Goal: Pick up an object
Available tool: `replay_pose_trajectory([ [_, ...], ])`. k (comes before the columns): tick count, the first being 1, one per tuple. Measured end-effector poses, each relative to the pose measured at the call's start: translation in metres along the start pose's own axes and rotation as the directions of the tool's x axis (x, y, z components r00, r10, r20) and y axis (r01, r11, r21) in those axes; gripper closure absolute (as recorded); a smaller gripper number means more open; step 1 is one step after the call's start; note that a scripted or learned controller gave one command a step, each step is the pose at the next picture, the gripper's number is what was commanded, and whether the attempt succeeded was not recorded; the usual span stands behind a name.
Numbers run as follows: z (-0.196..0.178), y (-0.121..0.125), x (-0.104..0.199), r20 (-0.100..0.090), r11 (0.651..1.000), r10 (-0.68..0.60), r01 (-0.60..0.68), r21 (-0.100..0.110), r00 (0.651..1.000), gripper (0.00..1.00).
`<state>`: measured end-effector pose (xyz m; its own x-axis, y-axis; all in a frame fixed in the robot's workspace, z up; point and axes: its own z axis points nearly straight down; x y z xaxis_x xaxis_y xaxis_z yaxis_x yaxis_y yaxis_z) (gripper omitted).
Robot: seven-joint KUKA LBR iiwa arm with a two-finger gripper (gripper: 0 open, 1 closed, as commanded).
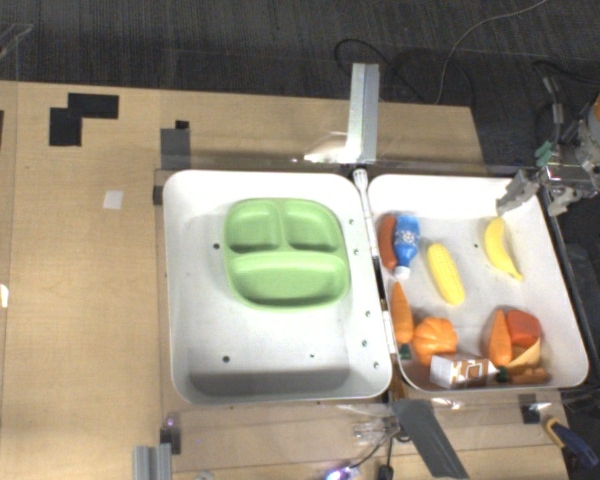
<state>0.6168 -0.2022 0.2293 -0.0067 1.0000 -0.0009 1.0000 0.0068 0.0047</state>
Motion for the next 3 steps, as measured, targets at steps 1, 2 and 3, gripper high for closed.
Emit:
replay_pose_trajectory([
  [1,0.141,0.006,-0.003,0.002,0.962,-0.273,0.273,-0.004,0.962,0.0],
  [2,0.127,0.009,-0.002,0.005,0.962,-0.274,0.274,-0.012,0.962,1.0],
  [3,0.028,-0.02,0.122,0.0,0.984,-0.179,0.179,-0.003,0.984,1.0],
])
